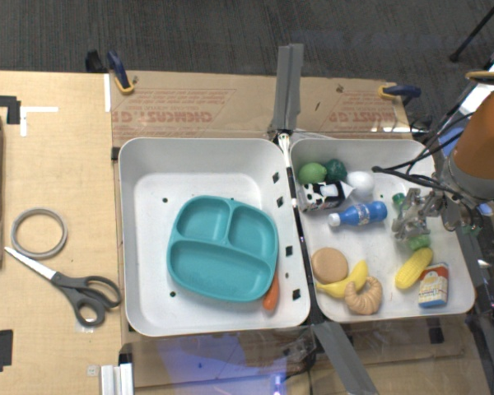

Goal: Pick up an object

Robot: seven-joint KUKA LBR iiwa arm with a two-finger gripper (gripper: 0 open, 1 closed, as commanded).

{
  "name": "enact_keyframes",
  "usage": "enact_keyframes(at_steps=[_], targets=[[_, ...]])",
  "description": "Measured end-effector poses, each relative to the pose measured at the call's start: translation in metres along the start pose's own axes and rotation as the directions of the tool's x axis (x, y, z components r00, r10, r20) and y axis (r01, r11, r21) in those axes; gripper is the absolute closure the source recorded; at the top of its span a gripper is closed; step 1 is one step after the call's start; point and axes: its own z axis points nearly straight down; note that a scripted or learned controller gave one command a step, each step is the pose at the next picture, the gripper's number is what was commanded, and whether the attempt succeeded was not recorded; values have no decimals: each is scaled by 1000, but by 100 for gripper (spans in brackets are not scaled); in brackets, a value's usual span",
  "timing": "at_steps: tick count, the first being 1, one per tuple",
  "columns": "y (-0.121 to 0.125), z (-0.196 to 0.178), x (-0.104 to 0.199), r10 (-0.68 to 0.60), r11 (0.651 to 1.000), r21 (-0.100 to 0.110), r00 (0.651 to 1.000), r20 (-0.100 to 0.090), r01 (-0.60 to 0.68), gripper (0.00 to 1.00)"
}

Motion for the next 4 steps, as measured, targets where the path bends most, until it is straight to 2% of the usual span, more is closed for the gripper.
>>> enact_keyframes(at_steps=[1, 2, 4], targets=[[0, 0, 0, 0, 1000, 0, 1000, 0, 0, 0], [35, 10, -46, 51, 999, -2, 999, -2, -51, 0], [27, 10, -24, 137, 991, -2, 991, -4, -137, 0]])
